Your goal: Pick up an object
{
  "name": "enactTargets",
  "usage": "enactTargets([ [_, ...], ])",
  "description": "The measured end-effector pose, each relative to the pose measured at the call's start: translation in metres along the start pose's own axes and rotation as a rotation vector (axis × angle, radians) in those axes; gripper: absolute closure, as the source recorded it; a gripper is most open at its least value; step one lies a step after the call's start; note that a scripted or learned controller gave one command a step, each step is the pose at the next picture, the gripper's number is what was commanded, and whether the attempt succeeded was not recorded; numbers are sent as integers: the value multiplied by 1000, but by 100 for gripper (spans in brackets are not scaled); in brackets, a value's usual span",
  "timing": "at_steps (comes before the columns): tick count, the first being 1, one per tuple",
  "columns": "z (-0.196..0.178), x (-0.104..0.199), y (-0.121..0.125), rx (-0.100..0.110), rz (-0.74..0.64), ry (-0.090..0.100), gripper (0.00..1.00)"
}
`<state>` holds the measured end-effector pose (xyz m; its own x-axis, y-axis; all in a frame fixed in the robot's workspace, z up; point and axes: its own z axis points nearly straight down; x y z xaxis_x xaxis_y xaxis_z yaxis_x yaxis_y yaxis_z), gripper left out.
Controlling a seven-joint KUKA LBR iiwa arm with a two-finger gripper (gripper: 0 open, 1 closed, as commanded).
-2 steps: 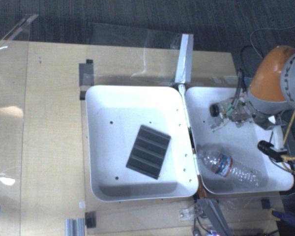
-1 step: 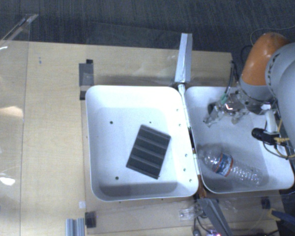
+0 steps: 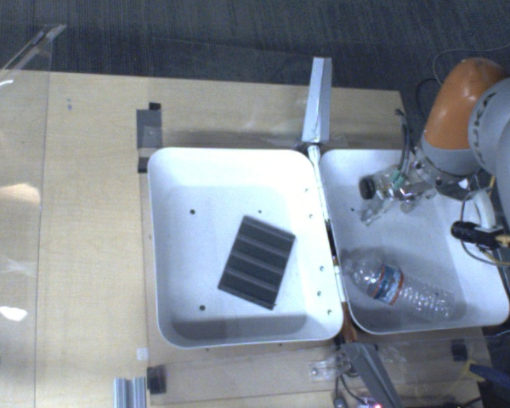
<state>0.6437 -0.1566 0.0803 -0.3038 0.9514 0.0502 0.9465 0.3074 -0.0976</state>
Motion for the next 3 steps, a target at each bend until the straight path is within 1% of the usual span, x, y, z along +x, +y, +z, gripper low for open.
enactTargets([
  [1,-1,6,-1,-4,-20,-19,0],
  [2,0,2,0,1,-7,-7,0],
  [3,0,10,3,-3,51,-26,0],
])
